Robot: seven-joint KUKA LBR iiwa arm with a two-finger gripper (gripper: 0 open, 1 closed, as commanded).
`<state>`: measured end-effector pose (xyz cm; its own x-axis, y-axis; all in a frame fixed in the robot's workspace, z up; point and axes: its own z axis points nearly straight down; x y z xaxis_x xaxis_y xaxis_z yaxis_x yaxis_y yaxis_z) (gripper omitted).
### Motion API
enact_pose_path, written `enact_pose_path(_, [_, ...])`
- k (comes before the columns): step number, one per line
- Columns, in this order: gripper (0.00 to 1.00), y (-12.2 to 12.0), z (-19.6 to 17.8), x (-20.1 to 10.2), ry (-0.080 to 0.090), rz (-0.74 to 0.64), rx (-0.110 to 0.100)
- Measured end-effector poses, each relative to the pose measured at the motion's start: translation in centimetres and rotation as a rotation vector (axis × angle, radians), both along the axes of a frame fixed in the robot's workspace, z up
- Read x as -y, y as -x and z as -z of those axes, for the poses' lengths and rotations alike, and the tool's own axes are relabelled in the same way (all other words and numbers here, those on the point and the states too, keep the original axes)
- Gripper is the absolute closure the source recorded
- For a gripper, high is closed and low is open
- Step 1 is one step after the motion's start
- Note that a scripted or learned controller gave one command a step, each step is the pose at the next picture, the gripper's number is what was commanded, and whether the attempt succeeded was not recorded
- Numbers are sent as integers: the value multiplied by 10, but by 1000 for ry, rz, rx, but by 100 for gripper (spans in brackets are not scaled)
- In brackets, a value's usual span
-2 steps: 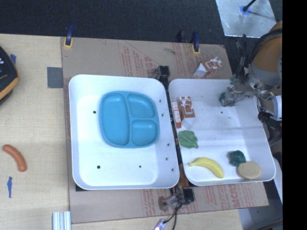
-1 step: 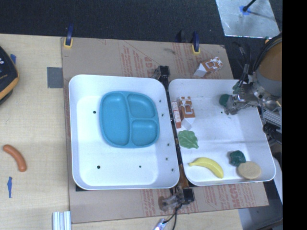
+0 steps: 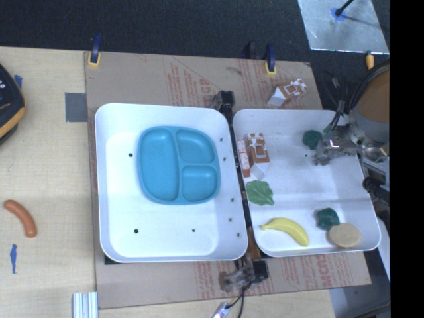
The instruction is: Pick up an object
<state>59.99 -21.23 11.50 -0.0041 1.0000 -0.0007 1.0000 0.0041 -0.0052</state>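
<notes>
Camera view | gripper (image 3: 324, 150) beside green lump (image 3: 312, 138), grip unclear | banana (image 3: 286, 230), cookie (image 3: 344, 235) well apart

Two white bins (image 3: 106, 177), one blue plate (image 3: 177, 164), one banana (image 3: 286, 230), one sausage (image 3: 21, 218)

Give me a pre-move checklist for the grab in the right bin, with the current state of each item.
1. Tool is over the right bin, near its upper right corner: ok.
2. A target lies close: the dark green piece sits just left of the tool: ok.
3. Something is held in the tool: cannot tell.
4. Space around that piece: the nearest neighbour, the brown and white carton, lies well apart: ok.
5. Other candidates are unobstructed: banana, light green leaf, tan round piece all lie apart: ok.
6. Blue divided plate sits in the left bin, out of the way: ok.
</notes>
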Motion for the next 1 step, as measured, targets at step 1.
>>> enact_pose_path(1, [0,-49,5,0,-3,1,-5])
